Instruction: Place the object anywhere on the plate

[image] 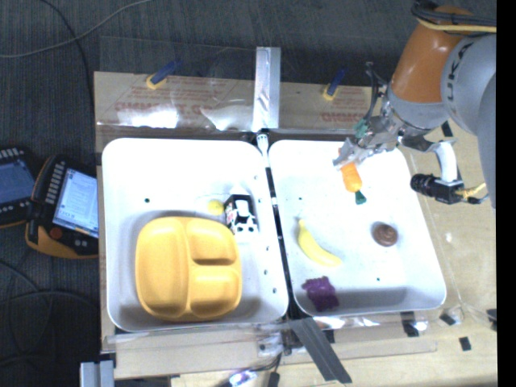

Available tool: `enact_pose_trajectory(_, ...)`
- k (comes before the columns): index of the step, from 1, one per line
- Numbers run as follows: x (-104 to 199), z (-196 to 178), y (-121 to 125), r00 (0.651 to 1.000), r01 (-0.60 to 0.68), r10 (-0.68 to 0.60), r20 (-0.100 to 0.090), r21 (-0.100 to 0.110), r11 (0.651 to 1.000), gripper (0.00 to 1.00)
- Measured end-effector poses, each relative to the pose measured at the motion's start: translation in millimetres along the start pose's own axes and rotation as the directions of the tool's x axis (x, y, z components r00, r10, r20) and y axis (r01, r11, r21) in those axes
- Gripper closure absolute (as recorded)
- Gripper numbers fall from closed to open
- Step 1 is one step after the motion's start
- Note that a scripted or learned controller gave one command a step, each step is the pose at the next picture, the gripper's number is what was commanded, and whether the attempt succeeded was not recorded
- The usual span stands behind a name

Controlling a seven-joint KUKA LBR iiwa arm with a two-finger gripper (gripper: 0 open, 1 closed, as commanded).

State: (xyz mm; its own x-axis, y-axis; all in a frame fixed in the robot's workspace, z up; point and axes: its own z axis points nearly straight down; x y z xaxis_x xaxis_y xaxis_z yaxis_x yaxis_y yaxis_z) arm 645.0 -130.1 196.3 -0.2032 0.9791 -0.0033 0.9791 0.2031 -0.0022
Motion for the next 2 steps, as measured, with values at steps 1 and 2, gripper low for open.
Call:
enact_pose_trajectory(1,70,14,0,0.995,-0.100,0.100,-0.005,0.001,0.995,1.00)
enact_pose_trajectory(2,40,13,32,0.999,-0.045,0.045,0.000,0.000,0.999,1.00)
